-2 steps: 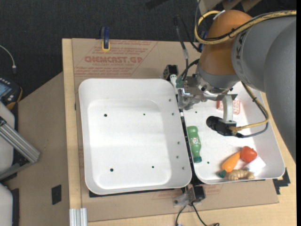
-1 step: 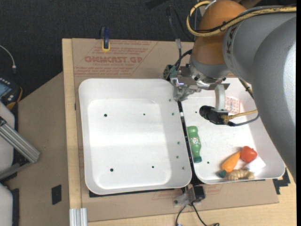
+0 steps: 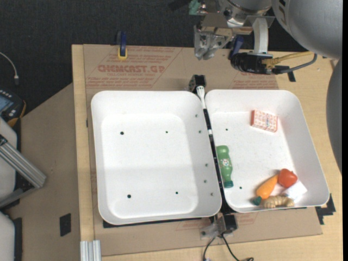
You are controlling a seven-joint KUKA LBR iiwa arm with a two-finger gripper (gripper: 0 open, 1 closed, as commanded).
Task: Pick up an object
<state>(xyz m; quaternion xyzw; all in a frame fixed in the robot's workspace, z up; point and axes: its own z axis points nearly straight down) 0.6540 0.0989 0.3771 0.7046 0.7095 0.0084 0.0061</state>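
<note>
Hovering above the far edge of the tabletop (image 3: pixel 141 64), beyond both bins, the gripper (image 3: pixel 207 47) hangs from the grey arm (image 3: pixel 304 10); its fingers look close together with nothing between them. The left bin (image 3: pixel 109 107) and the right bin (image 3: pixel 304 118) sit side by side, touching along their inner rims. A green bottle (image 3: pixel 224 166) lies against the right bin's left wall, its long axis running from far to near, roughly parallel to that wall. In the near right corner a carrot (image 3: pixel 266 188) lies slanted, its green end pointing toward the near left, just beside a red tomato (image 3: pixel 287 178). A pale knobbly ginger-like piece (image 3: pixel 278 202) lies along the near wall, next to a white card (image 3: pixel 297 190). A pink patterned box (image 3: pixel 264 120) rests apart, toward the far side.
</note>
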